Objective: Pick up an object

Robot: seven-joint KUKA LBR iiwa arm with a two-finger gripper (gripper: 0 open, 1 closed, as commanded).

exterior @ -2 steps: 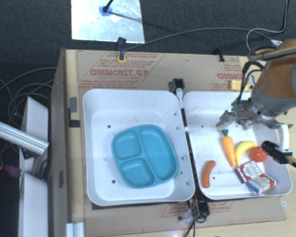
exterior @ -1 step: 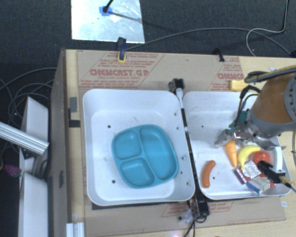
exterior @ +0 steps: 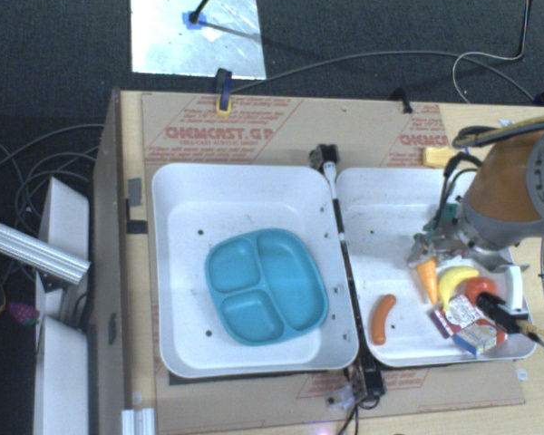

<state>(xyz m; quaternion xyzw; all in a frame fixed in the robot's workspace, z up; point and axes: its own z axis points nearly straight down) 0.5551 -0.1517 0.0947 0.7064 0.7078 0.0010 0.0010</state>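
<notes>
From my remote seat, the counter [exterior: 254, 120] carried two bins. The left bin [exterior: 177, 243] kept the blue divided plate [exterior: 266, 285]. I had the arm [exterior: 517, 193] low over the right bin [exterior: 381, 207], where toy food was crowded together. The end effector [exterior: 428, 243] hung just above the carrot [exterior: 427, 279], banana [exterior: 455, 280] beside it, sausage [exterior: 382, 318] apart; its grip I couldn't tell.

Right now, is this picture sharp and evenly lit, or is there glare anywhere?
In the camera view the light is soft and fairly even; the white bins look bright but not blown out. The silvery sheet on the dark floor shows patchy glare. The picture is slightly grainy, and the small toys by the pincer are soft-edged.
</notes>
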